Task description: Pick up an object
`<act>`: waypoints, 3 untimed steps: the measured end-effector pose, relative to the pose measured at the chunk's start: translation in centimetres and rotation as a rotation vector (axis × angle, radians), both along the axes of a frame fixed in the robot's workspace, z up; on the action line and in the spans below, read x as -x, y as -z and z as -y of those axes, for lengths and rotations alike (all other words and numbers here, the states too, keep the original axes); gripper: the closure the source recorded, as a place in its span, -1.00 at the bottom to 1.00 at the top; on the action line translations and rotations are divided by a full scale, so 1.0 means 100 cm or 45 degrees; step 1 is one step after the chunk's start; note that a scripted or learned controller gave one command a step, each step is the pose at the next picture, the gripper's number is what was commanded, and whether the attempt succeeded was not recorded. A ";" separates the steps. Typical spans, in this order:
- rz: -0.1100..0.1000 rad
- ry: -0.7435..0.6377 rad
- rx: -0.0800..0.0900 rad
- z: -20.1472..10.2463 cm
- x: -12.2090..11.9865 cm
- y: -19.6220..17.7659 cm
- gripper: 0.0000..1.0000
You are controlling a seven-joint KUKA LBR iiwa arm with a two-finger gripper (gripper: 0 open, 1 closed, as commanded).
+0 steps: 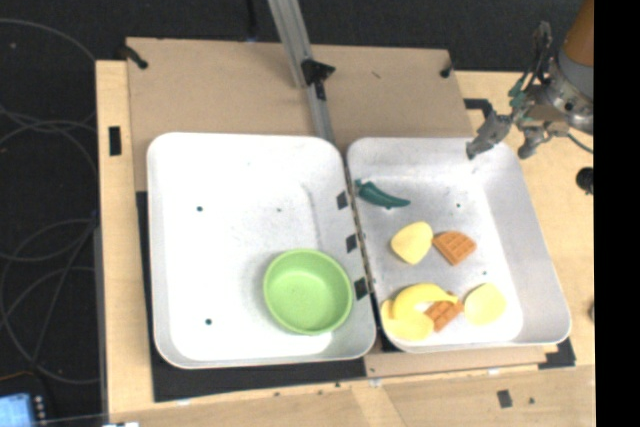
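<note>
My gripper (506,139) hangs over the far right corner of the right bin (500,175), fingers spread open with nothing between them. Below it in that bin lie a dark green pepper-shaped piece (381,196), a pale yellow piece (411,242), an orange waffle-like square (454,247), a yellow piece (414,307) with a small orange piece (442,314) on it, and another yellow piece (484,304). A light green bowl (308,290) sits in the left bin (220,215) near its front right corner.
A slanted metal pole (290,25) rises from the far side between the bins. Brown board lies behind the bins. Cables trail on the dark floor at left.
</note>
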State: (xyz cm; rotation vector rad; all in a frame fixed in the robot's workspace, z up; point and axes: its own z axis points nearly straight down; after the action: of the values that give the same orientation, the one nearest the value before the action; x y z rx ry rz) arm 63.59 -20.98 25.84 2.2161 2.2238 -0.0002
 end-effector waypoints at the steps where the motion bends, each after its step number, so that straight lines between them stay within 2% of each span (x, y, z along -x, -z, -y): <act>1: -0.001 0.000 0.002 0.000 0.000 0.000 -1.00; 2: -0.008 0.004 0.000 -0.001 0.006 0.062 -1.00; 3: -0.005 0.002 0.002 0.003 -0.003 0.110 -1.00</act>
State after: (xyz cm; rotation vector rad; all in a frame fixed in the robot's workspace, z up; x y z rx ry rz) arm 63.87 -21.30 14.86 2.2191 2.2228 -0.0061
